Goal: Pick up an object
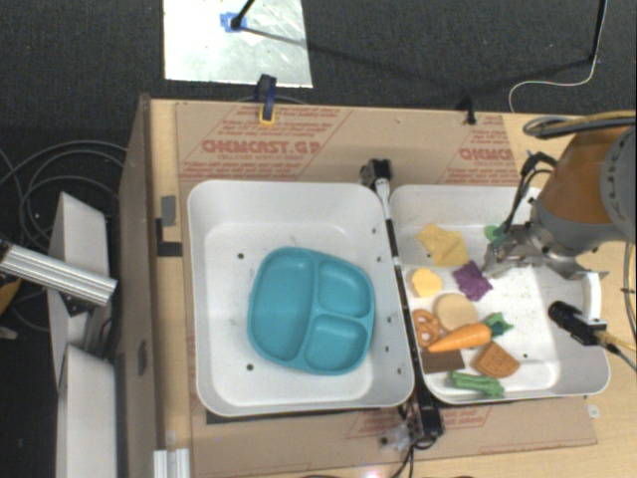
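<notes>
The right bin [557, 374] holds several toy foods. They include a yellow cheese wedge [441, 242], a yellow disc [426, 283], a purple piece [473, 281], a tan bun [456, 311], a pretzel [426, 327], an orange carrot [460, 339], a brown block [443, 359], a waffle cracker [497, 362] and a green bean pod [476, 385]. My gripper [499, 254] reaches in from the right. It sits low in this bin, just above and right of the purple piece. A small green piece [491, 233] lies beside it.
The left bin [214, 267] contains a teal divided plate [310, 309]. A black divider rail [391, 257] runs between the two bins. The grey and orange arm [592, 192] hangs over the right bin's far right side.
</notes>
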`<state>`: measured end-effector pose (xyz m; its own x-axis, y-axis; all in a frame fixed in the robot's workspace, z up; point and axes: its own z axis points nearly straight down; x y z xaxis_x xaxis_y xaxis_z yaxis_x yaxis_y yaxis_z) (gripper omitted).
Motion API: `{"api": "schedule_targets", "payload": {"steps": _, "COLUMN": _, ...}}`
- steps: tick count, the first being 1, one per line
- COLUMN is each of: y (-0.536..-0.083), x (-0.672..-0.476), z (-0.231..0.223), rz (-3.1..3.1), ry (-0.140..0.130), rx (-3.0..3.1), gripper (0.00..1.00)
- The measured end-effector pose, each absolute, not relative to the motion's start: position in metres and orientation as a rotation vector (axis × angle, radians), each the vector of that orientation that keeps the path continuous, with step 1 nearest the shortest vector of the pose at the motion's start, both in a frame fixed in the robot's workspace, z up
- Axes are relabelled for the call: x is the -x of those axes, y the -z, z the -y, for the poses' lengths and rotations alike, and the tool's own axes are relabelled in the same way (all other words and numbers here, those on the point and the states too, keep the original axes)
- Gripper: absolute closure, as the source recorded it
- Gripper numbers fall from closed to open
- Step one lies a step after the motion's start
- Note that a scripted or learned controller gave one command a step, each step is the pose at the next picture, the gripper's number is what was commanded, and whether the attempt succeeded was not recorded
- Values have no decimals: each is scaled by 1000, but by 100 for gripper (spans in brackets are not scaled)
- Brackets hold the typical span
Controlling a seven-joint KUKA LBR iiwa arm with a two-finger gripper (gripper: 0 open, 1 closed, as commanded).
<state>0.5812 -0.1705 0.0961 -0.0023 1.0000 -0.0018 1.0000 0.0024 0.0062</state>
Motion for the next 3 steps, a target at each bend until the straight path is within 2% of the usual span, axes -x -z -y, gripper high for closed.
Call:
{"api": "schedule_targets", "payload": {"steps": 1, "y": -96, "x": -581, "z": 170, "rz": -2221, "ry": -4, "rx": -2215, "gripper": 0}}
{"api": "schedule_targets", "payload": {"steps": 2, "y": -83, "x": -554, "z": 130, "rz": -2229, "ry": 0, "rx": -2217, "gripper": 0}}
{"api": "schedule_targets", "payload": {"steps": 3, "y": -84, "x": -539, "z": 122, "rz": -2224, "ry": 1, "rx": -2221, "gripper": 0}}
